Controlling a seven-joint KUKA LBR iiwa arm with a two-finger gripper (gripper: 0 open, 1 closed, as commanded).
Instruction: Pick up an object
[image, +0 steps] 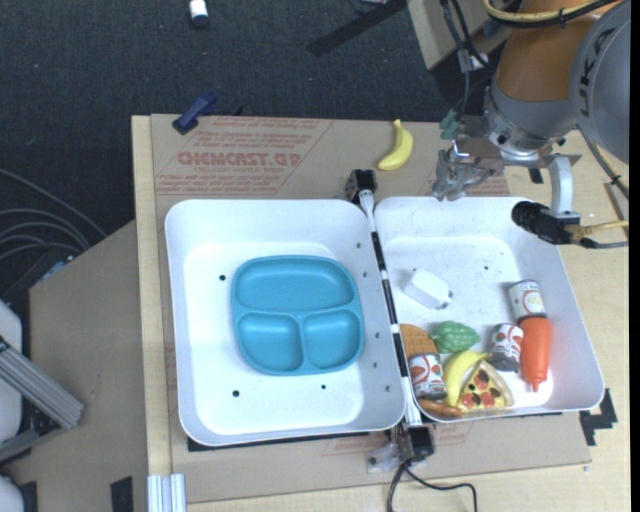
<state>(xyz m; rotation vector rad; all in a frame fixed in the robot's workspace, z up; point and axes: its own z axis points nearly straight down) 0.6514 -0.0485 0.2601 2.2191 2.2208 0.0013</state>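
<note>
Surface (250, 150): tan board with red printed lettering along its far part, carrying two shallow white bins side by side, their inner rims touching along a black hinge-like strip.

Arm (545, 60): grey with an orange band, reaching in from the upper right; its bulk hangs over the far right corner of the board.

Left bin (195, 290): holds a blue divided tray (296, 312), three compartments, sitting flat near the middle.

Right bin (480, 230): far half bare white; the loose items crowd the near half.

Tool (458, 180): at the far rim of the right bin, just beyond the wall rather than over the items. Fingers point down; whether they are wide or narrow I cannot tell (too small and blurred against the board). Nothing visible between them.

Items in the right bin, all candidates for picking:
- orange carrot (536, 350), lying lengthwise by the right wall
- pizza slice (486, 389) at the near edge, partly under a yellow banana (458, 366)
- green leafy piece (455, 335), touching the banana's far side
- red-and-white can (429, 374) at the near left corner, a brown piece just behind it
- second red-and-white can (507, 343) touching the carrot
- small grey can (525, 298) just beyond the carrot's tip
- white block (427, 289), alone, apart from the cluster and nearest the tool

Outside the bins: a second yellow banana (397, 149) on the board left of the tool; a blue object (194, 113) at the board's far left edge.
</note>
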